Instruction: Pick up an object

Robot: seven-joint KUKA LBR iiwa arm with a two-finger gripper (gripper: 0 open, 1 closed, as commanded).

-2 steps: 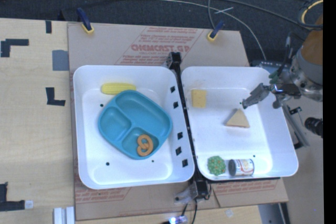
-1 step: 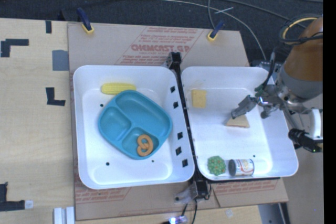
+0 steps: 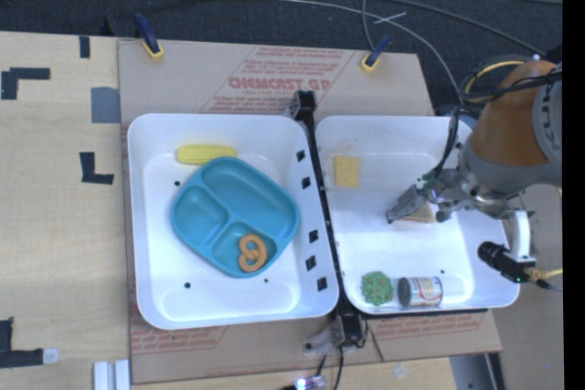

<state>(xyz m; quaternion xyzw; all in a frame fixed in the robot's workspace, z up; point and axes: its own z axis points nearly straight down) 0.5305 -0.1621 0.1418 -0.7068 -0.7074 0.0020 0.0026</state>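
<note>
The gripper (image 3: pixel 409 211) is low in the right bin (image 3: pixel 384 134), near its right wall, and a tan piece (image 3: pixel 419 215) sits at its tips; whether the tips pinch it cannot be told. Bare white floor lies to its left. A yellow square (image 3: pixel 346 171) rests farther up. A green ball (image 3: pixel 377 288) and a can (image 3: pixel 420 291) lie by the near edge. The left bin (image 3: pixel 155 196) holds a blue plate (image 3: pixel 219 207) carrying a pretzel (image 3: pixel 251 253), with a corn cob (image 3: pixel 206 154) beside it.

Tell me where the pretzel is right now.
The pretzel lies in a lower compartment of the blue divided plate in the left bin, below the yellow corn cob.
</note>
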